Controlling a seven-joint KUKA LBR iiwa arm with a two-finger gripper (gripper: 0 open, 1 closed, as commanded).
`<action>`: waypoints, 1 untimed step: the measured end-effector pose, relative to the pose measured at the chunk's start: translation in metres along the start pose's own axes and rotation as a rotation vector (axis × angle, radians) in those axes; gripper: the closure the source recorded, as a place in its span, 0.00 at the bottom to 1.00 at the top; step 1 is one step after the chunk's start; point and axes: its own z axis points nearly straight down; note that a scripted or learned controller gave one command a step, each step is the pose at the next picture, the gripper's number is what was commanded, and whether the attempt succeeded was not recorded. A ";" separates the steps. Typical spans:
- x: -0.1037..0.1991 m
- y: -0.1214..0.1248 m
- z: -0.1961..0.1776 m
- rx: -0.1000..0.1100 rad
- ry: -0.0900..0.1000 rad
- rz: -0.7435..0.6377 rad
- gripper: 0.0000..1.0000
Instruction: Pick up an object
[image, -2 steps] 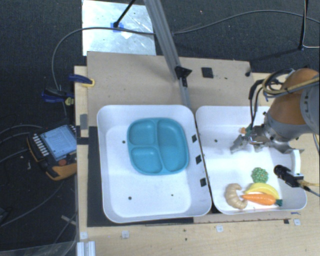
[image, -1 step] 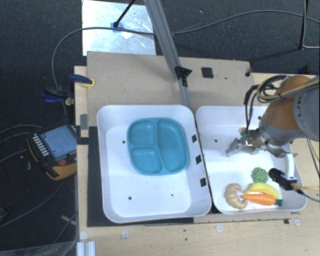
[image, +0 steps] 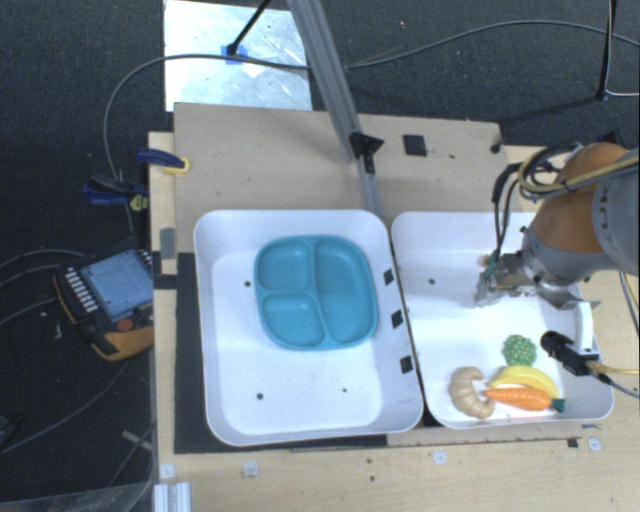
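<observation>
The bench (image: 300, 130) bears two white bins; the left bin (image: 300, 400), well left of the gripper, holds a blue divided plate (image: 316, 291). The right bin (image: 440, 260) lies under the arm (image: 585, 215), whose gripper (image: 492, 287) sits low over the bin's bare floor; whether it is wide or narrow I cannot tell. Below and to its right, in the bin's near corner, lie a carrot (image: 520, 398), a banana (image: 530, 378), a croissant (image: 470, 391) and broccoli (image: 518, 349), all apart from the gripper.
</observation>
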 end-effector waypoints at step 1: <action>-0.001 0.006 -0.064 0.004 0.000 -0.004 1.00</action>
